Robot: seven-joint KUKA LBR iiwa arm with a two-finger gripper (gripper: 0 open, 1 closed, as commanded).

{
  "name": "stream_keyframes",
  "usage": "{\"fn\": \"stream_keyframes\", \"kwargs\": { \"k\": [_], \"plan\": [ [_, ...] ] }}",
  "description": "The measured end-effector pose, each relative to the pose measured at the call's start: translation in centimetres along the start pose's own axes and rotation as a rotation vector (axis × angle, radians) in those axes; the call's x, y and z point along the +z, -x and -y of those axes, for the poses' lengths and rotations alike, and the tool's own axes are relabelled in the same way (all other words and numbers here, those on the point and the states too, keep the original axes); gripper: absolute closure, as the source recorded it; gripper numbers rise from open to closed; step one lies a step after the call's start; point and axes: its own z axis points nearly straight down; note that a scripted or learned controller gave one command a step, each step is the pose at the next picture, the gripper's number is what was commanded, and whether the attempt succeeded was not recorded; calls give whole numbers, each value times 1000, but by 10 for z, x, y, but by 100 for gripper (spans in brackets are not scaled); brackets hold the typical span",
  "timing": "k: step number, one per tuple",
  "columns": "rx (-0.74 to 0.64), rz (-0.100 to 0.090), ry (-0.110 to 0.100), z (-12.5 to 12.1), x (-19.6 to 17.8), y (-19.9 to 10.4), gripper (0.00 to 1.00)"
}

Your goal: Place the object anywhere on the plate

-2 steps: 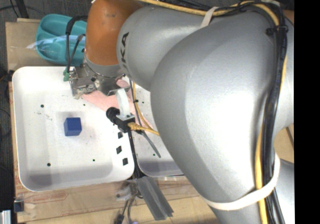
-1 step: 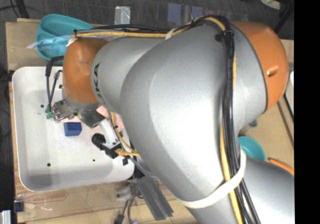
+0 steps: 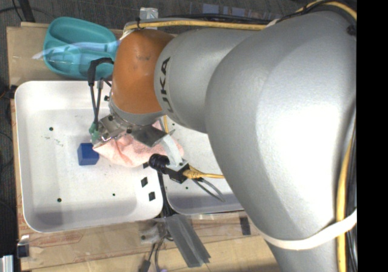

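Beside pink plate (image 3: 130, 151) — blue block (image 3: 87, 154).

A blue block (image 3: 87, 154) lay beside a pink-and-white mottled plate (image 3: 130, 151) in a white bin (image 3: 36, 143), under a grey, orange-banded arm (image 3: 242, 101).

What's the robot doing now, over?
Gripper low in the left bin, fingers hidden. Blue block beside it, on the bin floor. Pink cloth under the wrist.

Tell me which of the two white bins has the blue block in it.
The left bin, beside the right bin. The blue block lies on its floor, next to a pinkish cloth; the arm largely covers the right one.
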Motion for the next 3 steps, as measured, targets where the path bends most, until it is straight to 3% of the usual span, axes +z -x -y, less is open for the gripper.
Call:
{"fn": "stream_keyframes", "kwargs": {
  "k": [1,2,3],
  "plan": [
    [-47,-1,-5,26,58,-70,100],
    [-44,-1,-1,66,-16,-20,100],
    [-60,0,2,11,-51,33,100]
  ]
}}
